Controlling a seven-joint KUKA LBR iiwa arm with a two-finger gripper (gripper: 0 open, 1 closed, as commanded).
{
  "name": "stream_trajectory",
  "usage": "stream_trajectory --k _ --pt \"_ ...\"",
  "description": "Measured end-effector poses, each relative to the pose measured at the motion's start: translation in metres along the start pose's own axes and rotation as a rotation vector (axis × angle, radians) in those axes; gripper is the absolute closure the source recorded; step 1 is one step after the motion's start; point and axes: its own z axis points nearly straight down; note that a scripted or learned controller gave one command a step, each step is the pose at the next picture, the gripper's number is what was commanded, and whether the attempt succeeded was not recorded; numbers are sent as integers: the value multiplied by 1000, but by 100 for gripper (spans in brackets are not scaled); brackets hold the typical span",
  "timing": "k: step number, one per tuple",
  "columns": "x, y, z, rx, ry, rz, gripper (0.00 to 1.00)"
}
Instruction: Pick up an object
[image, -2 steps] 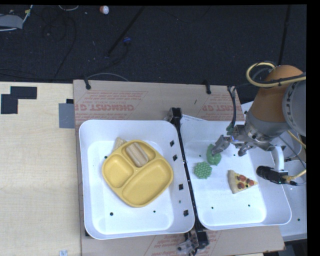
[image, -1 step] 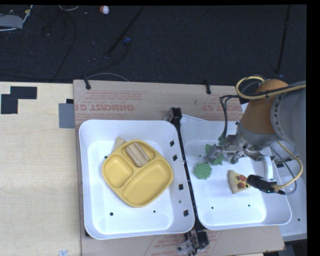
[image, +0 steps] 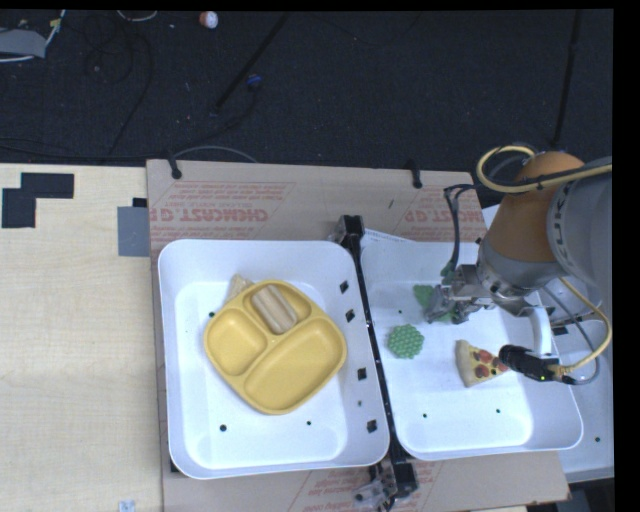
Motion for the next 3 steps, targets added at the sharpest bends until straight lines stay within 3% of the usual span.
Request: stream_trajectory --k 1,3 --pt "-4 -9 -53 -7 -2 0 100" --pt "0 -2 -162 -8 -2 -5 100"
